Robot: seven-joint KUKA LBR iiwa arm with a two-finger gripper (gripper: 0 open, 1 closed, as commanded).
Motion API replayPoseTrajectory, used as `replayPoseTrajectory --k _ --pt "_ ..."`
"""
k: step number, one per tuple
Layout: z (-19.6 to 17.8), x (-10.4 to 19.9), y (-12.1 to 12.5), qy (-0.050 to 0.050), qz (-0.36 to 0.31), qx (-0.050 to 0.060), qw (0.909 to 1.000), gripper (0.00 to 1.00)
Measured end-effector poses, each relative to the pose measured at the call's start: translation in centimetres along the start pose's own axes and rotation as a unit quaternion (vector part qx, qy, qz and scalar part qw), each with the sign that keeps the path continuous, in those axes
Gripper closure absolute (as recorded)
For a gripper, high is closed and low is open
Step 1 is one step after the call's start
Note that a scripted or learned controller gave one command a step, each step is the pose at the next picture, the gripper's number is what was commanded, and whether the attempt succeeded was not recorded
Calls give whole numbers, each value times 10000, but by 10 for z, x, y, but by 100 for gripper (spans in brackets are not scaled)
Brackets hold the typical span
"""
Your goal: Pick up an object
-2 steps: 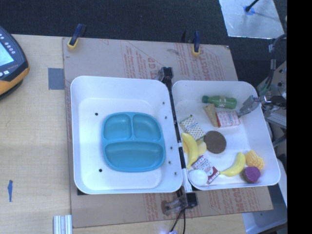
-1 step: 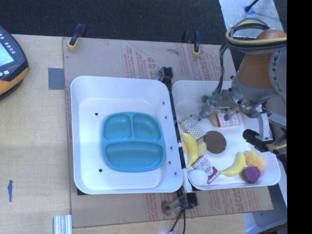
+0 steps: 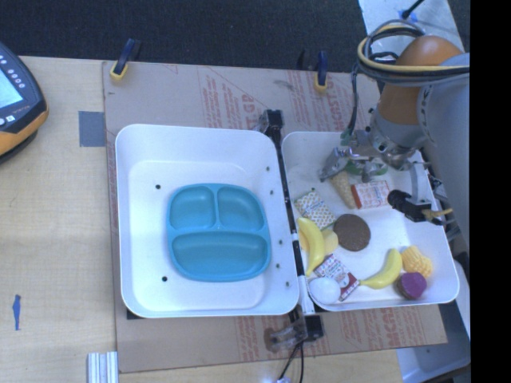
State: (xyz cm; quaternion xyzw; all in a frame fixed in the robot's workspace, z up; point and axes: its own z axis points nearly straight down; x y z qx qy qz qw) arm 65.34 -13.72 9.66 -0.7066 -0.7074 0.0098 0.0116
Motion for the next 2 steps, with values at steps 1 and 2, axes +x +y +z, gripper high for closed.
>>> replayPoseTrajectory --k 1,2 --pt "6 -21 -26 -16 -5 -114 9999 0" --pt "7 15 -1 -5 2 -27 10000 0"
